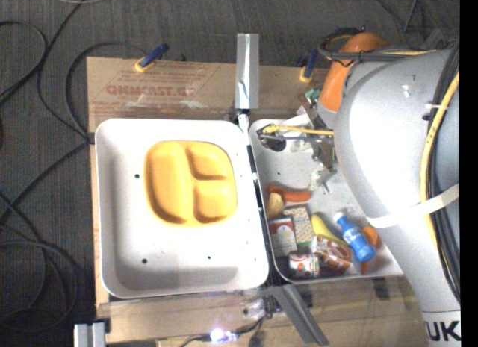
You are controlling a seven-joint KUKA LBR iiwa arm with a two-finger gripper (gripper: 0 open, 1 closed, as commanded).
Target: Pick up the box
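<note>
The box [283, 236], small with a red and green print, lies flat in the right bin [295, 165] near its left wall, toward the front. A second pale patterned carton [302, 224] lies right beside it. My gripper [323, 169] hangs over the back half of this bin, behind the box and apart from it, with the big grey arm [388, 136] covering the bin's right side. Nothing shows in the gripper.
Around the box lie an orange carrot-like piece [290, 192], a tan potato [275, 204], a banana [324, 227], a blue bottle [355, 238], a red can [302, 265] and a red packet [334, 257]. The left bin [119, 211] holds a yellow divided tray [191, 181].
</note>
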